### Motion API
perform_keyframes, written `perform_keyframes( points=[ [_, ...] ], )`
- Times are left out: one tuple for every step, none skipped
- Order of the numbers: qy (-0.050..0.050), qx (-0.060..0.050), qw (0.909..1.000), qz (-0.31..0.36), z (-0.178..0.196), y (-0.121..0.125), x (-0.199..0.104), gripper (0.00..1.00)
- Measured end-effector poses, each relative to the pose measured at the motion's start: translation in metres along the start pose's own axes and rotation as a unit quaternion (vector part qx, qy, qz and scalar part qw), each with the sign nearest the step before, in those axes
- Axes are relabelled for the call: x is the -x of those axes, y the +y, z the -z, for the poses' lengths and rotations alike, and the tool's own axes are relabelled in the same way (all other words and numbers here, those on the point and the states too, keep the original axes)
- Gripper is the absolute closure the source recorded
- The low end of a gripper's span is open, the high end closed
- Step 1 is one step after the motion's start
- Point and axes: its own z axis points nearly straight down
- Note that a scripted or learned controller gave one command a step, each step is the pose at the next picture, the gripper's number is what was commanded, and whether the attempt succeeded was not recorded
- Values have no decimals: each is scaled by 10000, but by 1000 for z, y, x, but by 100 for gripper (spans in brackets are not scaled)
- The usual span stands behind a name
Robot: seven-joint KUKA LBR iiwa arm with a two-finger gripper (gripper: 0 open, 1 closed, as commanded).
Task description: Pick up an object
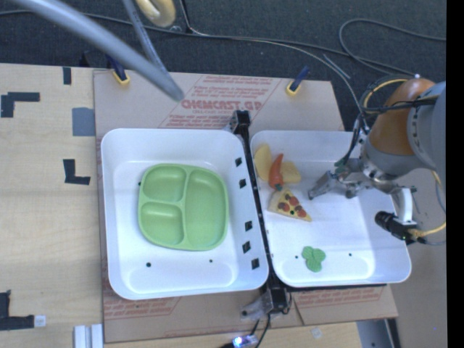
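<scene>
Pizza slice (pixel 290 206) in right bin (pixel 362 263); pincer (pixel 319 191) just beside it

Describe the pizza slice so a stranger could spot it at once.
Look in the right bin, near the divider. The pizza slice lies just below the red pepper and yellow pieces. It alone is a tan wedge with dark red dots.
</scene>
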Motion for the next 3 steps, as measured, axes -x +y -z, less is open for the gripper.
perform_keyframes(
  points=[
    [-10,26,10000,4,14,2,0,100],
    [10,14,10000,-9,74,0,6,100],
    [5,19,10000,-6,128,-3,16,100]
  ],
)
